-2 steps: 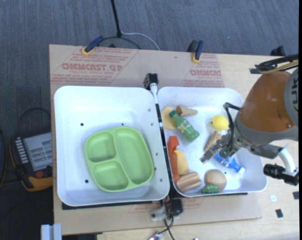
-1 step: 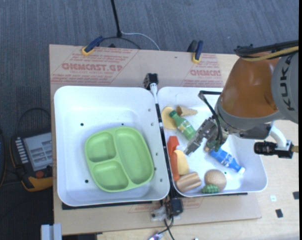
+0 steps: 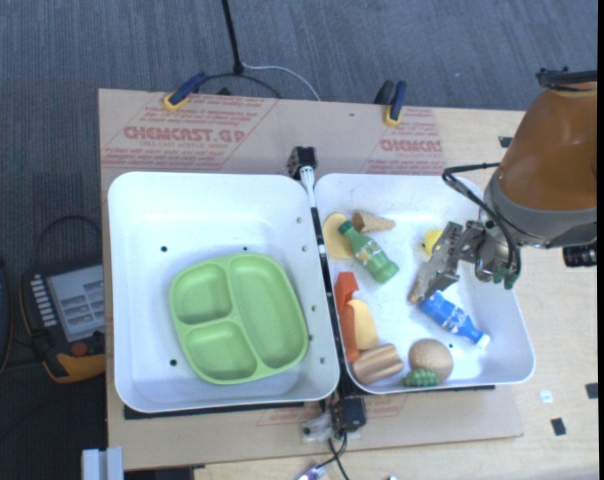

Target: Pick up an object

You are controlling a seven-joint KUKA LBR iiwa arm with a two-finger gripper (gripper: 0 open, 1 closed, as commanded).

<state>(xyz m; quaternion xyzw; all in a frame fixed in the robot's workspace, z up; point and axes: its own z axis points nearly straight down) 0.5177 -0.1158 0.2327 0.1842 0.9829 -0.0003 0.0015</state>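
You see the tool (image 3: 429,280) hanging low inside the right bin (image 3: 502,368), its fingers (image 3: 422,290) pointing down and to the left, spread a little with nothing between them. The blue bottle (image 3: 450,317) lies on its side just below and right of the fingertips, very near them; whether they touch it you cannot tell. A yellow piece (image 3: 433,239) sits just above the tool. To the tool's left lies a green bottle (image 3: 368,252), tilted, beside a cone-shaped toy (image 3: 374,222). Along the bin's left wall are an orange-red piece (image 3: 344,288), a bread-like roll (image 3: 376,361) and a tan ball (image 3: 430,356). The left bin (image 3: 142,208) holds a green divided tray (image 3: 239,317).
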